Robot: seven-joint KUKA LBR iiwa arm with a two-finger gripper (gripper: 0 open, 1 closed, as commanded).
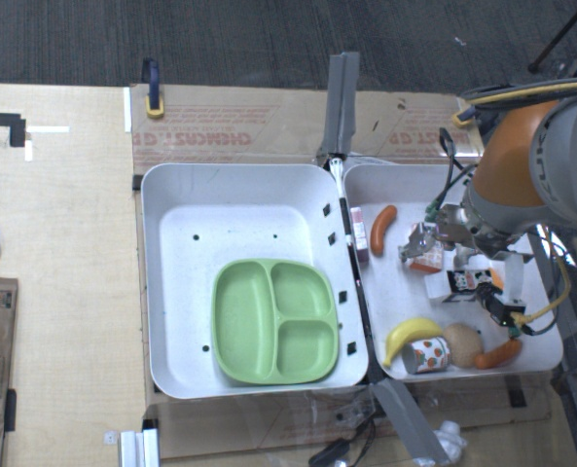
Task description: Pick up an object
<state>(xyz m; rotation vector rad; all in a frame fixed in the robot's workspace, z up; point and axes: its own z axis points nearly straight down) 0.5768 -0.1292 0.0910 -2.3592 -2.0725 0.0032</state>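
From above, the grey arm with the orange band reaches in from the right and hangs over the right white bin (pixel 551 358). Its two-finger gripper (pixel 424 246) sits low in the middle of that bin, against a crumpled silver and red packet (pixel 422 255); whether the fingers are apart or closed on anything cannot be told, since the wrist and cables cover them.

Around the gripper lie several things to pick. A red-orange sausage-shaped toy (pixel 382 228) lies up and left of it, near the bin's left wall, with a small white and red box (pixel 359 233) just beside the divider. Toward the near edge a yellow banana (pixel 408 338) curves around a small white printed can (pixel 424 356), which touches a beige rounded lump (pixel 462 341). An orange carrot-like piece (pixel 497 355) lies just right of the lump. A black and white tag (pixel 463 280) on the arm's cabling hangs over the bin's middle.

The left white bin (pixel 171 261) holds a light green plastic divided plate (pixel 274 320) with three compartments, set toward its near right corner, well apart from the gripper.
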